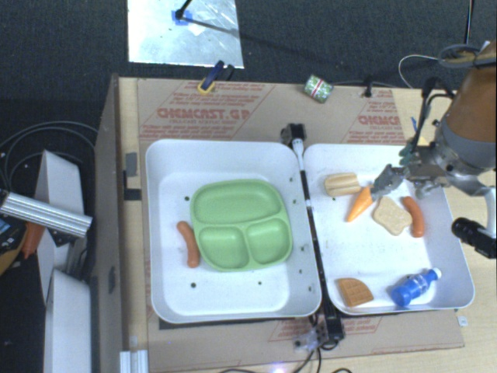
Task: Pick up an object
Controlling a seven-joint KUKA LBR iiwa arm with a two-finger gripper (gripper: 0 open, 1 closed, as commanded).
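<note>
One gripper (386, 180), fingers slightly apart and gripping nothing, hangs over the right bin (463, 282) near its far edge. Carrot (359, 203) lies just beside the tips, toward the bin divider, long axis slanting from tips toward near-left. Bread slice (391, 216) sits just nearward.

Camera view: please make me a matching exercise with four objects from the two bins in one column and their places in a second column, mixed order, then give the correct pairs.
Objects:
1. green divided plate
2. blue bottle
3. carrot
4. sausage beside the plate

Places:
A. right bin, near front corner
B. left bin, middle
C. left bin, left of the plate
D. right bin, just below the gripper

Pairs: 1-B, 2-A, 3-D, 4-C
</note>
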